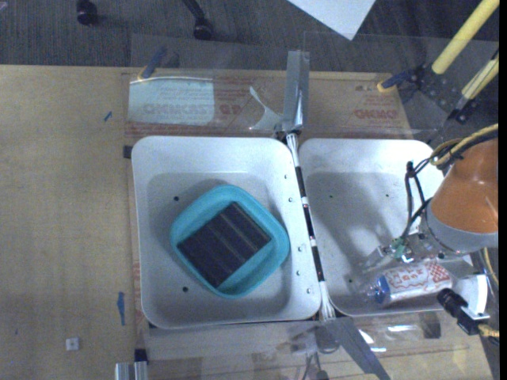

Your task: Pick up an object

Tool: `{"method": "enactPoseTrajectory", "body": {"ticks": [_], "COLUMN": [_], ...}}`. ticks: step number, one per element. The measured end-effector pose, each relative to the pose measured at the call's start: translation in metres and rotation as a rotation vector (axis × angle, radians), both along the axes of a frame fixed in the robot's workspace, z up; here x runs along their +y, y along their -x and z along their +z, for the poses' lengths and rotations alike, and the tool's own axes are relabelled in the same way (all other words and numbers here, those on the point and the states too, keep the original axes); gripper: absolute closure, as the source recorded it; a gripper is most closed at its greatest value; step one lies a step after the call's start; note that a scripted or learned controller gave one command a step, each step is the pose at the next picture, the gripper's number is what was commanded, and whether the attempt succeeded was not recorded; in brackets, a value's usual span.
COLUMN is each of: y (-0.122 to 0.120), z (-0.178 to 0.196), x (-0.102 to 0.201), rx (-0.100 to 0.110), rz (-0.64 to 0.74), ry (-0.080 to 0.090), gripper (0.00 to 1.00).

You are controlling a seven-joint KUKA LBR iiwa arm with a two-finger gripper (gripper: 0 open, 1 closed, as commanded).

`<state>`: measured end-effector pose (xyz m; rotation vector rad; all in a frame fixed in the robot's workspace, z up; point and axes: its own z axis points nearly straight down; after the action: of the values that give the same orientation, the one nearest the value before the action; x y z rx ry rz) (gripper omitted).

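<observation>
A clear plastic bottle (410, 279) with a red-and-white label and a blue cap lies on its side in the right bin (348, 180), close to the front wall. My gripper (386, 254) hangs low over the bottle's cap end, just behind it, reaching in from the right below the orange wrist band (471, 196). The arm hides the bottle's far right end. A teal square dish (273, 240) with a dark ribbed block (223, 244) inside it sits tilted in the middle of the left bin (158, 172).
A metal divider (305, 212) runs between the two bins. Black cables (416, 188) loop off the wrist above the right bin's back right corner. Yellow-handled tools (467, 26) lie behind the bins at the top right.
</observation>
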<state>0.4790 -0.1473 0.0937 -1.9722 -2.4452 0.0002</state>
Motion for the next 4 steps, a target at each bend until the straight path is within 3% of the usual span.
{"method": "enactPoseTrajectory", "body": {"ticks": [1, 2, 3, 4], "y": [-0.053, -0.182, -0.078, -0.117], "z": [-0.006, -0.007, -0.005, -0.005], "x": [-0.018, 0.003, -0.046, 0.030], "rx": [-0.007, -0.005, -0.002, -0.011], "rz": [-0.148, -0.035, 0.140, 0.128], "ry": [0.001, 0.002, 0.002, 0.002], "gripper": [0.00, 0.00, 0.00, 0.00]}}
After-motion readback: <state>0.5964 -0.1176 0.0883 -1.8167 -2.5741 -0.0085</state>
